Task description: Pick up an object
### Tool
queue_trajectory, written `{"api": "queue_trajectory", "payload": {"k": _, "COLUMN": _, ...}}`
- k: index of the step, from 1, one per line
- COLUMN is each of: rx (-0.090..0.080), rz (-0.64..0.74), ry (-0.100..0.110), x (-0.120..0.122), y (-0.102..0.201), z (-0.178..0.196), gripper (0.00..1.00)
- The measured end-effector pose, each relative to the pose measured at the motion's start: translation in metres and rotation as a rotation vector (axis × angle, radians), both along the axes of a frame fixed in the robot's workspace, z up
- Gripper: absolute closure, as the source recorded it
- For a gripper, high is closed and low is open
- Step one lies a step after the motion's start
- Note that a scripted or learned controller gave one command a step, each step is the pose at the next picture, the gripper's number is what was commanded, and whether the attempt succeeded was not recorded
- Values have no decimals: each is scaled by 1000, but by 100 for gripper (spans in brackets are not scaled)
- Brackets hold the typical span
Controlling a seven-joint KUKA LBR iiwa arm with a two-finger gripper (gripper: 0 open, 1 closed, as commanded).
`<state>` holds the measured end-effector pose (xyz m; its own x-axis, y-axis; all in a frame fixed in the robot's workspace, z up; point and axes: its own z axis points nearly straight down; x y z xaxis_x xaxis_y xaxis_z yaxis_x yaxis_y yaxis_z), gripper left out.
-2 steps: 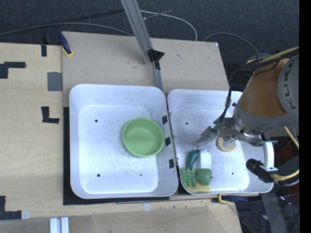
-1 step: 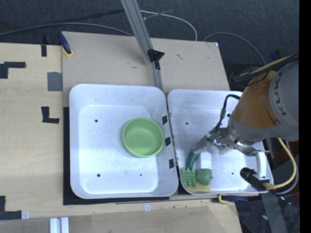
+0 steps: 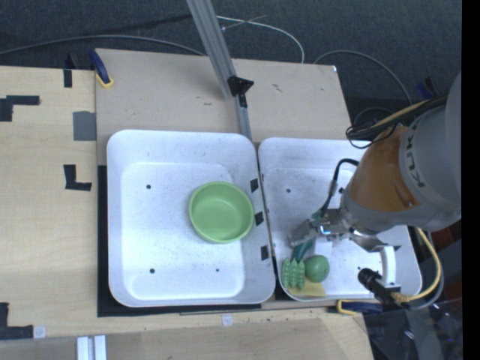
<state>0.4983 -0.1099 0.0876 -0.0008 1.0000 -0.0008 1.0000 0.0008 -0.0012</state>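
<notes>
My gripper (image 3: 303, 244) hangs low in the right bin (image 3: 300, 160), near its front left corner. Just below it lie a round green ball (image 3: 318, 267) and a ridged green toy (image 3: 294, 274), side by side against the bin's front wall. A pale yellow piece (image 3: 312, 290) peeks out under them. The gripper's tip is right above the ridged toy and looks close to it; whether they touch I cannot tell. A green bowl (image 3: 221, 212) sits upright in the left bin (image 3: 142, 156), right of its middle.
The grey arm with its orange band (image 3: 382, 178) covers the right half of the right bin. A metal pole (image 3: 217, 43) slants over the back of the bench. Cables trail behind the bins and at the front right.
</notes>
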Motion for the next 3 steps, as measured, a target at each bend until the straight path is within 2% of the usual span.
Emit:
{"api": "queue_trajectory", "payload": {"k": 1, "rx": 2, "rz": 1, "ry": 3, "x": 0, "y": 1, "z": 11, "gripper": 100}}
{"api": "queue_trajectory", "payload": {"k": 3, "rx": 0, "rz": 0, "ry": -3, "x": 3, "y": -7, "z": 97, "gripper": 100}}
